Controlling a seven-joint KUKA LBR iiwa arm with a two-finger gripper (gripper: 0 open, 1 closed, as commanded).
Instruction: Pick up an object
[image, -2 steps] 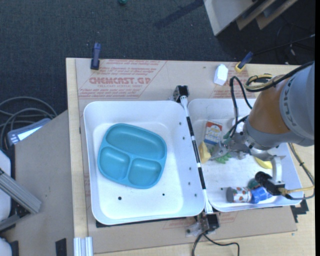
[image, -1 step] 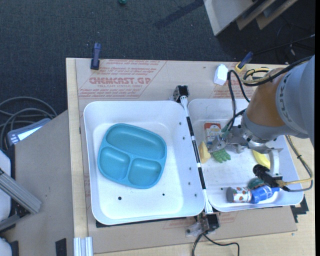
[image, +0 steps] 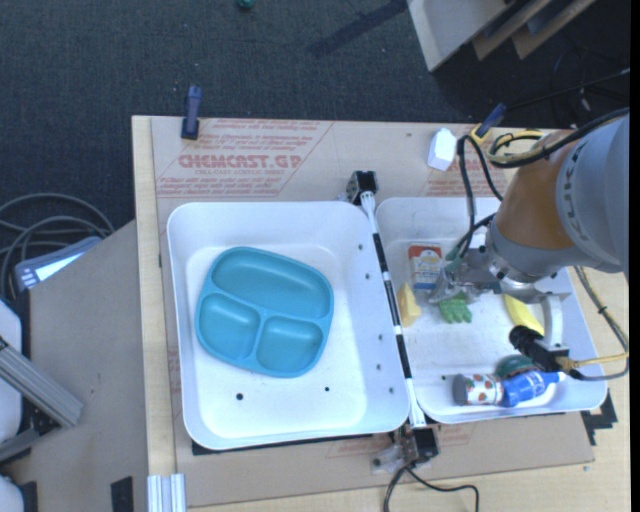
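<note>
A: Tabletop from above, slantwise, carrying two shallow white bins side by side. What lies farthest to the left of the hand?

B: The left bin, well apart from the hand. A blue divided plate lies flat in it, three compartments facing up.

A: And closer in?

B: The right bin, where the hand has its reach. Just left of the hand, along the bin's near wall, lies a small yellow piece. Right at the hand sit a small carton with a red and white label and a green toy, the toy just below the fingertips.

A: Is the hand pinching anything?

B: I cannot tell. The fingers are small, dark and lost against the clutter, so spread or pressed together is not readable.

A: And to the right of the hand?

B: A yellow banana-like object under the grey and orange arm, and, lower, a bottle with a blue cap end lying on its side.

A: So how far along?

B: My judgement: the hand is down among the objects, nothing is visibly lifted. Gripping and raising are left.
</note>
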